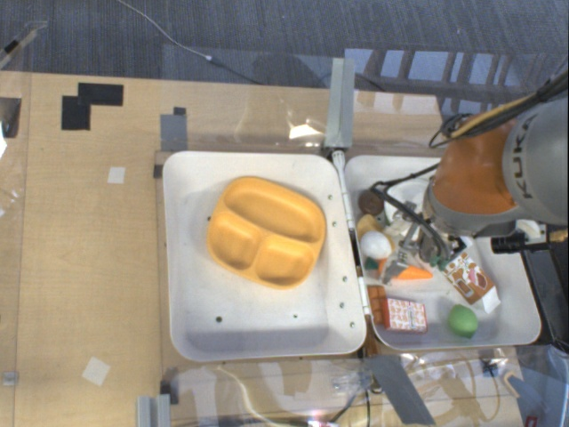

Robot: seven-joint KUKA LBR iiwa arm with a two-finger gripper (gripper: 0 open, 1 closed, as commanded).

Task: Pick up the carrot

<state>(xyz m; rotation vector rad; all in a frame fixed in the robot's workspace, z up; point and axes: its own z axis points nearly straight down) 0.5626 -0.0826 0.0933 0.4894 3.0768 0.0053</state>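
- The bench carries two shallow white bins side by side; the left bin holds a yellow divided plate lying near its middle, a little toward 12 o'clock.
- The right bin holds the small things and the arm, grey with an orange band, which reaches in from 3 o'clock and covers the bin's upper part.
- The carrot lies near the middle of the right bin, its orange body pointing roughly toward 3 o'clock.
- The claw hangs just at 12 o'clock of the carrot, touching or nearly touching it; whether its fingers are wide, narrow or around the carrot I cannot tell, as the metal parts blur together there.
- A white egg sits at 9 o'clock of the claw, with a dark brown round thing at its 12 o'clock.
- A red patterned box lies at 6 o'clock of the carrot.
- A green ball rests at 5 o'clock of the carrot, near the bin's lower rim.
- A small carton with a brown and white print lies tilted at 3 o'clock of the carrot, just beside the green ball.
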